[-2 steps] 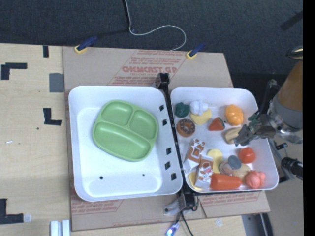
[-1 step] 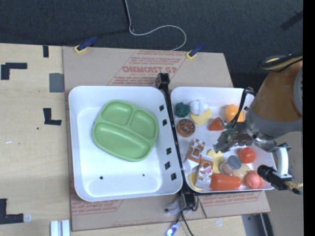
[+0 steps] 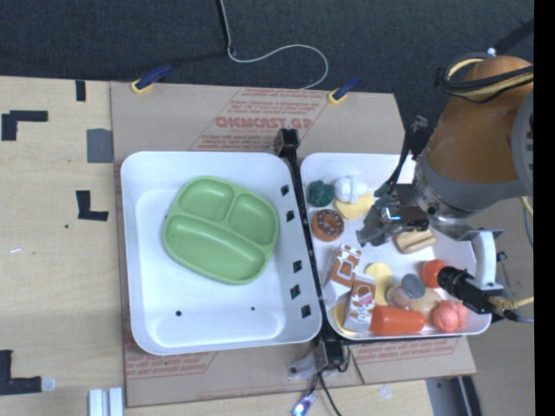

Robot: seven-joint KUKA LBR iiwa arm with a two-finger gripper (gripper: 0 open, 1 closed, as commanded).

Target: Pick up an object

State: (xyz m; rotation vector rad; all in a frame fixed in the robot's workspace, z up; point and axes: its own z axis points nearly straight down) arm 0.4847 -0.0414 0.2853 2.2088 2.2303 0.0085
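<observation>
Bins are set side by side on a sheet of printed cardboard [image 3: 260, 120] laid over the bench. The left bin [image 3: 143, 258] holds a single green divided plate [image 3: 221, 228], lying flat with its three compartments facing up, nearer the bin's far half. The right bin [image 3: 381, 332] is crowded with small toy foods. Near its far left corner a dark green piece [image 3: 321, 192] sits beside a white piece [image 3: 346, 185], with a pale yellow piece [image 3: 353, 206] just below them and a brown round item [image 3: 329, 224] beside the divider. Lower down, a small orange-and-white box [image 3: 345, 265] lies beside a yellow piece [image 3: 379, 275]. Along the near wall an orange-red carrot-like piece [image 3: 397, 321] lies next to a pink piece [image 3: 448, 315], with a red piece [image 3: 433, 273] further back. A tan block [image 3: 414, 240] lies just beside the gripper [image 3: 380, 229], which is lowered over the middle of the right bin. Whether its grip is released or clenched cannot be told, and nothing is seen held. The grey arm with its orange band [image 3: 477, 137] enters from the right.
</observation>
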